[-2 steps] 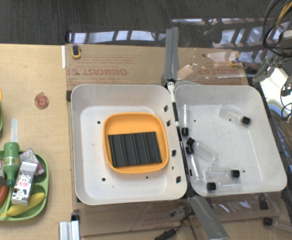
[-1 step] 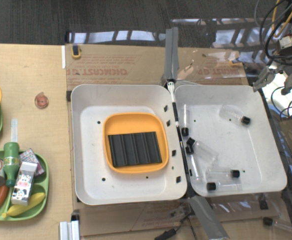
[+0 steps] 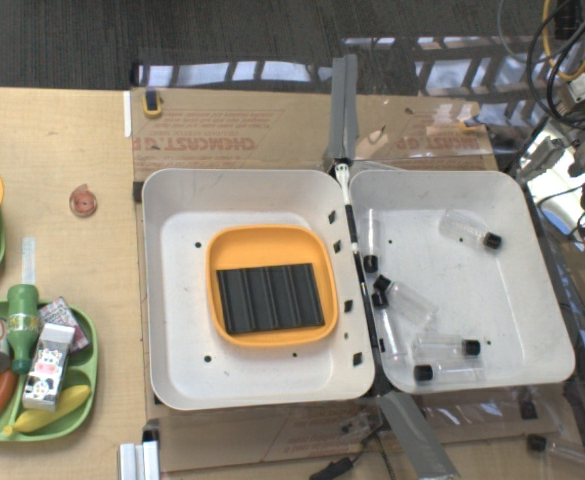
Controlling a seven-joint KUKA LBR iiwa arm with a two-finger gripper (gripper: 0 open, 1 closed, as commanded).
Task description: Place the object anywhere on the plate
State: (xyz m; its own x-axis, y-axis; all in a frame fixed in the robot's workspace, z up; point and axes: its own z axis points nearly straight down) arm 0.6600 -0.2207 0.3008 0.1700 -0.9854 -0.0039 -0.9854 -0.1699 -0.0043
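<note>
Two white bins sit side by side on the counter (image 3: 62, 148). The left bin (image 3: 172, 268) holds an orange plate (image 3: 270, 244) with a dark ribbed rectangular block (image 3: 272, 299) already lying flat across its middle. The right bin (image 3: 532, 298) holds several clear vials with black caps — one at the far right (image 3: 472, 231), a few near the dividing edge (image 3: 387, 293), two toward the near side (image 3: 442, 353).

Step judged: if the ribbed block is the object, the placing looks done, it rests fully on the plate. If a vial is meant, the pick is not yet begun and the next move calls for a descent into the right bin, a grasp on one clear tube, then a carry left over the divider. The vials are clear and lie close together, so a slip looks likely.

Pincer state: cannot tell.

Writing: the cardboard (image 3: 232, 133) beyond the bins carries reversed red print, too faint to read for sure. On the left of the counter a green tray (image 3: 82, 393) has toy food, a green bottle (image 3: 22, 323) and a small carton (image 3: 44, 366) — labels too small to read. A small pink disc (image 3: 84, 201) lies alone on the wood.
</note>
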